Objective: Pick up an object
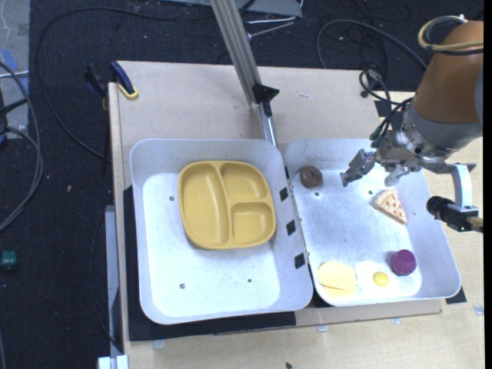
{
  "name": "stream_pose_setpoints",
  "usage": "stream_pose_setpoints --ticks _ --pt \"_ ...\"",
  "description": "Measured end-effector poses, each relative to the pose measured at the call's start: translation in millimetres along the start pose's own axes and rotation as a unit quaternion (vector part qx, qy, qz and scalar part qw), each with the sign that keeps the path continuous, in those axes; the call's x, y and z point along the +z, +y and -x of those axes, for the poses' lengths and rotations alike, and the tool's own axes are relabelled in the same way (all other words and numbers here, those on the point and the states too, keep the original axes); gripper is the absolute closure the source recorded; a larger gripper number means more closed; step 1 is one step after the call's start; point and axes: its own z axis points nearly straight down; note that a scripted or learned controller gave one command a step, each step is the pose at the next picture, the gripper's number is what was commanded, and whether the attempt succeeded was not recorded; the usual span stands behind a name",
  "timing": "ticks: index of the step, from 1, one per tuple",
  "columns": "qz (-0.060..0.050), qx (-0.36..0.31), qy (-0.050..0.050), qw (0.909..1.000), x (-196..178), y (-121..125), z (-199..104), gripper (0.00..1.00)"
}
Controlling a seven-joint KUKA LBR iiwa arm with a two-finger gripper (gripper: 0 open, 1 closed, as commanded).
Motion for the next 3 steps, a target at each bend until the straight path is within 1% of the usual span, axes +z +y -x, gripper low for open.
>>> stream_pose_setpoints --ticks 1,2,3 --pt "-0.002 0.001 0.0 1.0 49 1 9 0.0" --pt "-0.002 0.001 0.0 1.0 101 9 14 0.0" --pt "-0.001 0.001 0.0 1.0 154 9 13 0.0"
